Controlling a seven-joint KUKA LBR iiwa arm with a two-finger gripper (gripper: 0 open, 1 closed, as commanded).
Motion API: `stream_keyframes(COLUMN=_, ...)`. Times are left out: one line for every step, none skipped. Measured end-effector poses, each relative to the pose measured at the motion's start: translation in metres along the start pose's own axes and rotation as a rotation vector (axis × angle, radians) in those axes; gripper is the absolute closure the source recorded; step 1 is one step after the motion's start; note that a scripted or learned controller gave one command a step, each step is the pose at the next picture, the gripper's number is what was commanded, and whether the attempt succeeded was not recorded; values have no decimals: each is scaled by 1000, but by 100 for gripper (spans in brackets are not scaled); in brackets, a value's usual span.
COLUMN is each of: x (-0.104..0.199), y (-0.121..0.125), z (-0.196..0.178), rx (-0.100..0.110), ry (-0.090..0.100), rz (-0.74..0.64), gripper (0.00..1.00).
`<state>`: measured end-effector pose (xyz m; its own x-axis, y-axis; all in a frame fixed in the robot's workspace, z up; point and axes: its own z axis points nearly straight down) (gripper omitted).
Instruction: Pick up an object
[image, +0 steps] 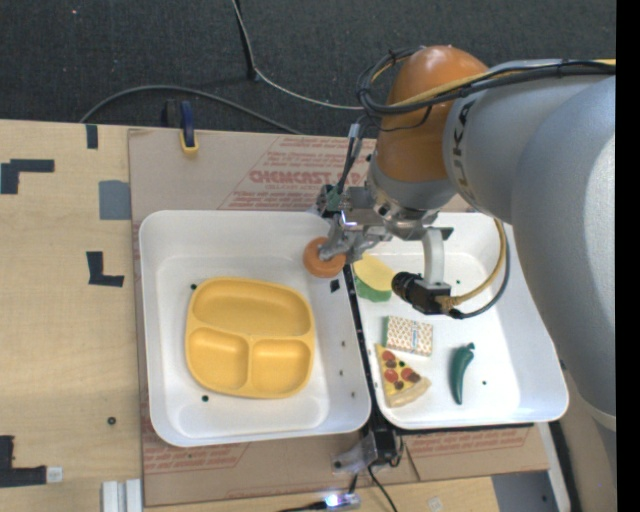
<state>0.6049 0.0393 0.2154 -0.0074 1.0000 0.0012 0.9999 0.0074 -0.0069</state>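
Hovering over the divide between the bins, the gripper (338, 243) sits against an orange disc (320, 260), probably its target; whether it grips cannot be told.

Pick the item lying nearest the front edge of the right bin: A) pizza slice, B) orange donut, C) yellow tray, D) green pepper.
A: the pizza slice lies lowest in the right bin, just past the green pepper, while the yellow tray sits in the left bin.
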Motion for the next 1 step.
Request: stream_keyframes(x=59, y=-5, z=-6, rx=-1, ry=0, rz=-1, gripper=100)
